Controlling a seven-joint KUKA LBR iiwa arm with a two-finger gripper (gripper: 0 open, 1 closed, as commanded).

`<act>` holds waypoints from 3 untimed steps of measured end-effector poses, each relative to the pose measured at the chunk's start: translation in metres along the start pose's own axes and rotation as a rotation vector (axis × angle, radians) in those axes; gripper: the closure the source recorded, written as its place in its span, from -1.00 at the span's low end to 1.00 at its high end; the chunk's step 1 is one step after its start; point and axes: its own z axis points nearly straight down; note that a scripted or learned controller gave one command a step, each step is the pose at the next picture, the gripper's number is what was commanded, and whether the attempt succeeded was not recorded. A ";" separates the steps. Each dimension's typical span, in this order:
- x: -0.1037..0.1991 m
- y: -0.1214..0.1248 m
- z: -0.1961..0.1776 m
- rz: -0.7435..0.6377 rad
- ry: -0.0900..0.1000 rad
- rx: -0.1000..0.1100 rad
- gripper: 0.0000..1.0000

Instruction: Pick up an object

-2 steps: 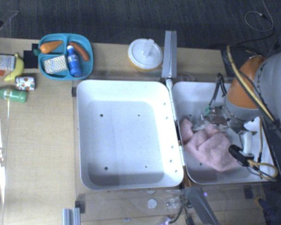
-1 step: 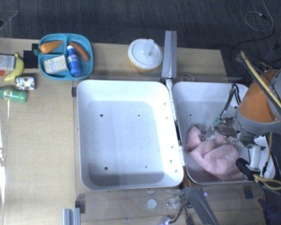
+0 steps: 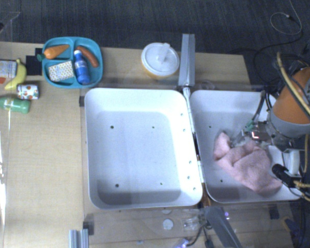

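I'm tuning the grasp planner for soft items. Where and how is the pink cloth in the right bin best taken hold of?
Probably pinch the pink cloth at its raised fold near the left lobe, coming straight down from above. It lies crumpled and flat on the right bin floor, so a side approach finds no edge. The gripper is already at its upper edge.

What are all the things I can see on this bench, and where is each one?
Bins: two, white, side by side mid-bench.
Cloth: one, pink, crumpled in the right bin.
Divided tray: one, blue, behind the left bin, holding a carrot-like orange piece, a small blue bottle and other toy food.
Lidded tub: one, white lid over yellow, behind the bins.
Banana: one, yellow, far left.
Small can: one, patterned, beside the banana.
Green bottle: one, lying far left.
Carton: one, white and red, far left.
Arm: one, grey with orange band, at right.
Gripper: one, over the cloth's upper edge.
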 end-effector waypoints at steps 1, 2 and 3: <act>0.069 0.016 -0.001 -0.107 0.002 -0.002 -1.00; 0.069 0.018 -0.013 -0.112 -0.001 -0.009 1.00; 0.093 0.068 -0.124 -0.471 0.004 0.009 1.00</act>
